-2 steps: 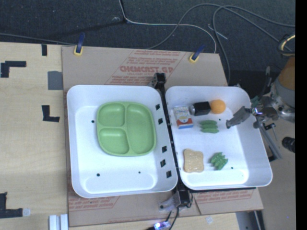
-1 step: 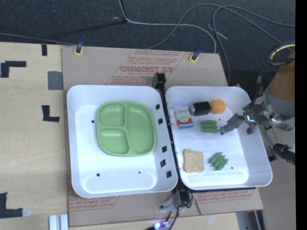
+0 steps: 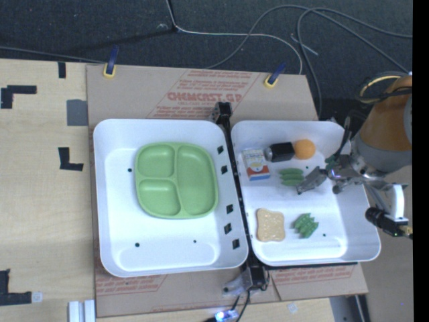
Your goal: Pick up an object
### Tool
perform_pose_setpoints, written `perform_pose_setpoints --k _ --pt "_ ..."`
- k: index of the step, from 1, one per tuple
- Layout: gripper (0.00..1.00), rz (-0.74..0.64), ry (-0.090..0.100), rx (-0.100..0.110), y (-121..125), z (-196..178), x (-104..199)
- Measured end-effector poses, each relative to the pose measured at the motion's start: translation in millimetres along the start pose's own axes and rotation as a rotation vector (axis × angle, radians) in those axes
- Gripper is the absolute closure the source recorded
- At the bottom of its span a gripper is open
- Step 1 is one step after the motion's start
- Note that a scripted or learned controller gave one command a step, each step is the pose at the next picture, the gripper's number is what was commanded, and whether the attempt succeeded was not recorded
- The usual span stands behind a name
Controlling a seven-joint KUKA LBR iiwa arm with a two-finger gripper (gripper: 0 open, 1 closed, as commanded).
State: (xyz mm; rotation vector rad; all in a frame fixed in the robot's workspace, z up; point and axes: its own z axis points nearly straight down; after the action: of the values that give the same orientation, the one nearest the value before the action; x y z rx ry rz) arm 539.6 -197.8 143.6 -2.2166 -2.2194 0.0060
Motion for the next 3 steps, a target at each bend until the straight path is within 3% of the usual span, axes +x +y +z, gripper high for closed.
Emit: perform_pose_setpoints --k 1,2,3 --pt "0.0 0.0 -0.001 -0.002 -1 53 1" --pt "1.0 -0.001 -0.001 -0.004 0 41 1" --pt "1.0 0.001 -0.002 -0.009 -1 -2 -2"
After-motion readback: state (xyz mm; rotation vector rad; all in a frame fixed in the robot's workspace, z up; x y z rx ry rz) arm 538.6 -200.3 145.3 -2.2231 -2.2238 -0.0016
